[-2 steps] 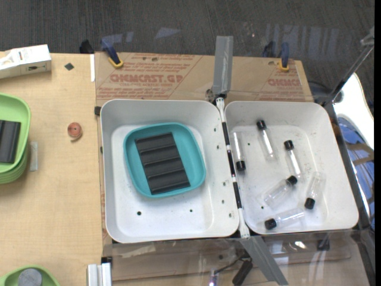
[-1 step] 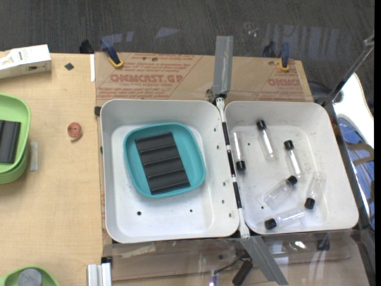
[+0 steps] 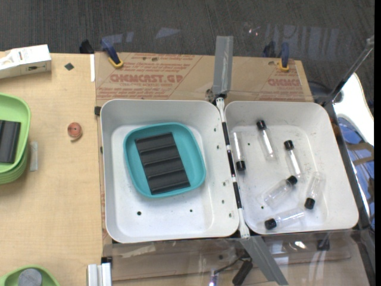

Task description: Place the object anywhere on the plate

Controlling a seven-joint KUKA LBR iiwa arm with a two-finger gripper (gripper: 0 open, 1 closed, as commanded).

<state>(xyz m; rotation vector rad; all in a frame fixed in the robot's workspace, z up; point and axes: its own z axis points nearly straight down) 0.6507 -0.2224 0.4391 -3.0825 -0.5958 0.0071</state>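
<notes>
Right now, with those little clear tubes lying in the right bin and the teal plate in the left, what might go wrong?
1. The clear tubes lie crossed and touching, so a grab may lift two or slip off.
2. One tube lies against the bin wall, leaving little room beside it.
3. A black ridged block fills most of the teal plate; a round tube could roll off.

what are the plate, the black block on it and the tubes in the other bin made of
Plate: probably plastic, teal, smooth with a soft sheen and rounded moulded rim.
Block: matte black, ribbed; looks like rubber or foam, hard to tell.
Tubes: clear glass or plastic, see-through with glints, black caps likely plastic.
</notes>
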